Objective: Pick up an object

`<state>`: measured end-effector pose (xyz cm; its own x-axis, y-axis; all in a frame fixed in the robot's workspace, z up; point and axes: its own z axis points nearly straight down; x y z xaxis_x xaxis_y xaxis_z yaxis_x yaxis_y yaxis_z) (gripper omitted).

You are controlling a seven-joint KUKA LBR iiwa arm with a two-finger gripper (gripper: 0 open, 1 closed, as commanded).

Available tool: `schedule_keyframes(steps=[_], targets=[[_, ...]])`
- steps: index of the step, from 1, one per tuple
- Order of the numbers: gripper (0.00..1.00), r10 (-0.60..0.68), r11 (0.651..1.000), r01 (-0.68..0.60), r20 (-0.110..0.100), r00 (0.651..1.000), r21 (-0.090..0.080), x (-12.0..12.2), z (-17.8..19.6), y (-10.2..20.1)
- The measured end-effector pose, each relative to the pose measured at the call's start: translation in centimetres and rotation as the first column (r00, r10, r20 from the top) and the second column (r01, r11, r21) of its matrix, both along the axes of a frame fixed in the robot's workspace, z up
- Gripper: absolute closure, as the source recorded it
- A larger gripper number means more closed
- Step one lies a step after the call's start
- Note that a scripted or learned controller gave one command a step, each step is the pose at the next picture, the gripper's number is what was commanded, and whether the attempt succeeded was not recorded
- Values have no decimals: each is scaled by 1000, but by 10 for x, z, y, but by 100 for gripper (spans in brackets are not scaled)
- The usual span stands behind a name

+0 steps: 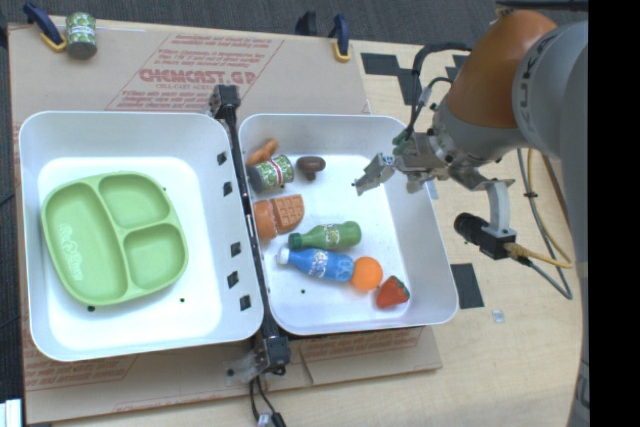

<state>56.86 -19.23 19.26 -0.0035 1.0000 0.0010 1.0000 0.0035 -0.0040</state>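
Two white bins are seen side by side on the worktop (60, 395). In the left bin (30, 215) a green plate (113, 237) with three compartments is laid. In the right bin (420, 235) several small things are gathered towards the left and the lower part: a green bottle (327, 237), a blue bottle (318, 264) just below it, an orange ball (367, 272) touching the blue bottle's end, a strawberry (393, 292) beside the ball, a small can (272, 172), a piece of bread (278, 214) and a dark brown thing (312, 165). The gripper (372, 173) is placed over the upper right part of this bin, well apart from these things. Nothing is held by it; whether it is apart or together cannot be told. A second can (81, 33) is standing outside the bins, at the far left corner.
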Motion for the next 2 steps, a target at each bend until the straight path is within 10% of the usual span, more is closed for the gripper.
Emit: schedule_keyframes(steps=[2], targets=[[0, 0, 1000, 0, 0, 1000, 0, 0, 0, 0]])
